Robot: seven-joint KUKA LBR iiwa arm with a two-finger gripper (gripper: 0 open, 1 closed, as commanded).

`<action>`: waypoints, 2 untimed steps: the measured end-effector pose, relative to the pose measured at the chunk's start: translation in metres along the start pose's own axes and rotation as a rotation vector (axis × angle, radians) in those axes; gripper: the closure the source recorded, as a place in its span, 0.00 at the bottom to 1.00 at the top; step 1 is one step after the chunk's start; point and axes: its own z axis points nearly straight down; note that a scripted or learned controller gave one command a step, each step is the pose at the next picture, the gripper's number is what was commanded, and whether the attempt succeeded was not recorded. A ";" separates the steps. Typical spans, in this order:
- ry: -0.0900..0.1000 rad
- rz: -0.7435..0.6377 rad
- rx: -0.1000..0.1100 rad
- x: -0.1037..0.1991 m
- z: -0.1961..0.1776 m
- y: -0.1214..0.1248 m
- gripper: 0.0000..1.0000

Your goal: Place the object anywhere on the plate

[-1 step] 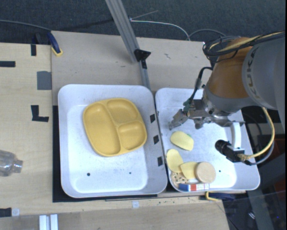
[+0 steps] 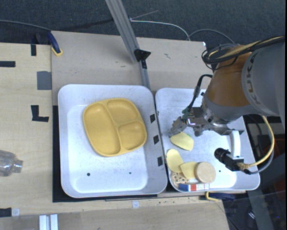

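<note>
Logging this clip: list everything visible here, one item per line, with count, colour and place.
plate: 1, yellow, three compartments, in the left bin
left bin: 1, white, bench centre
right bin: 1, white, beside the left one
yellow pieces: 3, pale yellow, right bin, one under the pincer, two nearer the front
round disc: 1, tan, right bin front
flat item with red and blue edge: 1, right bin front wall, unclear what
clear bottle: 1, lying on the bench, far left
metal rail: 1, grey, top centre
arm: 1, grey and orange, over the right bin
pincer: 1, dark, low over the right bin

plate (image 2: 114, 126) in left bin (image 2: 69, 143)
</note>
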 end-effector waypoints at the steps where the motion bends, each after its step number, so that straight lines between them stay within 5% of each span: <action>1: 0.002 -0.001 0.000 0.001 -0.010 0.001 1.00; 2: 0.002 -0.001 0.000 0.001 -0.009 0.001 0.00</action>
